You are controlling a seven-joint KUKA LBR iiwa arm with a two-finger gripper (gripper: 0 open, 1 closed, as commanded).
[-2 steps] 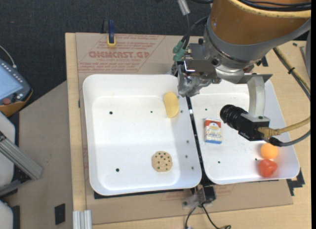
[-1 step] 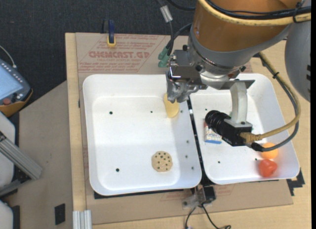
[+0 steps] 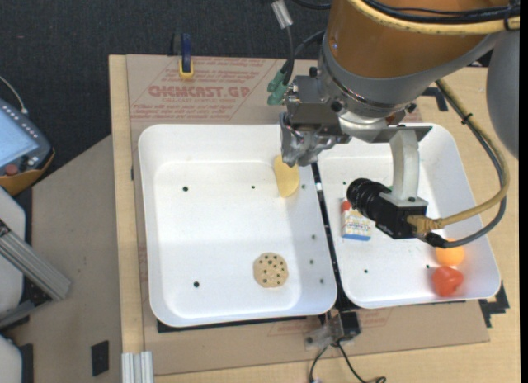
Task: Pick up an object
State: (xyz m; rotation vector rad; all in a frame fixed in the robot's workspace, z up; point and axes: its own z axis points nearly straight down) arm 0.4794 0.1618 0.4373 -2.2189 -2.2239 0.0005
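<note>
Arm (image 3: 421,18): grey with orange band, enters from the right, cut off by the top edge; its bulk hides the far rim of the right bin.

Tabletop (image 3: 206,84): brown board with red lettering, partly covered by both bins.

Left bin (image 3: 165,208): white, shallow. Holds a yellow piece and a cookie.

Right bin (image 3: 470,200): white, shallow, touching the left bin along the middle seam; part of its floor is hidden by a black camera unit (image 3: 379,206) on the arm.

Claw (image 3: 295,157): lowered at the far right corner of the left bin, directly over the yellow piece (image 3: 286,180). Whether it is released or clenched cannot be told; the tips merge with the piece's upper end.

Small box (image 3: 356,223): right bin, half hidden by the black unit.

Cookie (image 3: 271,270): round, speckled, near front of left bin.

Red fruit (image 3: 447,281) and orange ball (image 3: 451,255): front right corner of right bin, touching.
</note>
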